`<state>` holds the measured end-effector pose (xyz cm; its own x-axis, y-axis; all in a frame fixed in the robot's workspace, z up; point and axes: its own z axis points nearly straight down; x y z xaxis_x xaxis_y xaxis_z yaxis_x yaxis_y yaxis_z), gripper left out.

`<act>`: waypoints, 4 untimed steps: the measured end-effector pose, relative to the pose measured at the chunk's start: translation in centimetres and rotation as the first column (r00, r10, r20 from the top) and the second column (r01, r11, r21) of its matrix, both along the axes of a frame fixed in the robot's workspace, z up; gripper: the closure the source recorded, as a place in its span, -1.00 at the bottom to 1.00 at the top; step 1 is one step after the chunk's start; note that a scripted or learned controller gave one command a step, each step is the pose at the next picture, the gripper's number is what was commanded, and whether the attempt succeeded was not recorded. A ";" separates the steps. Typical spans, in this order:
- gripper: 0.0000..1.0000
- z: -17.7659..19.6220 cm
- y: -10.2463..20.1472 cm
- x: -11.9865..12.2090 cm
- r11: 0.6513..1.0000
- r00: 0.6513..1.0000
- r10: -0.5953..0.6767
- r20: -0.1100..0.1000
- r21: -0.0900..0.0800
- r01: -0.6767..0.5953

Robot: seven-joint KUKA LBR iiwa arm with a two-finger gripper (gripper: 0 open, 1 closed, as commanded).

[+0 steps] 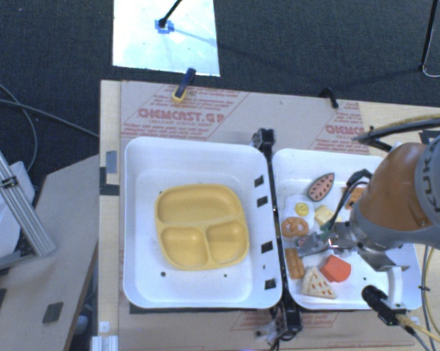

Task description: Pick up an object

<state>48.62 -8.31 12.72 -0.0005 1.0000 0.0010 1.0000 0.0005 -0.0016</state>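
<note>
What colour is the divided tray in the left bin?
Pale yellow, all three compartments alike. The tray shows best in the camera view, lying in the left bin.

Robotics lab: bench (230,113) on dark carpet, cables (19,108), aluminium framing (15,198).

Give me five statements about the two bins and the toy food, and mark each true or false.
1. The yellow divided tray lies in the left bin. True.
2. The toy food pieces sit in the same bin as the tray. False: they lie in the right bin.
3. The hand is over the right bin, among the food pieces. True.
4. The pizza slice lies at the far edge of the right bin. False: it lies near the front edge, beside the red piece.
5. The pretzel rests in one of the tray's compartments. False: it lies on the right bin's floor, near the divider.
</note>
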 end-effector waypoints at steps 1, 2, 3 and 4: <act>-1.00 0.1 0.0 0.0 1.000 1.000 0.000 0.002 -0.001 0.000; -1.00 0.1 0.0 0.0 1.000 1.000 0.000 0.002 -0.001 0.000; -1.00 0.1 0.0 0.0 1.000 1.000 0.000 0.002 -0.001 0.000; -1.00 6.0 7.8 0.2 1.000 1.000 0.011 0.008 0.001 -0.011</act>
<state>48.80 -0.48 18.73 -0.0112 0.9999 0.0022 0.9999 0.0112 0.0063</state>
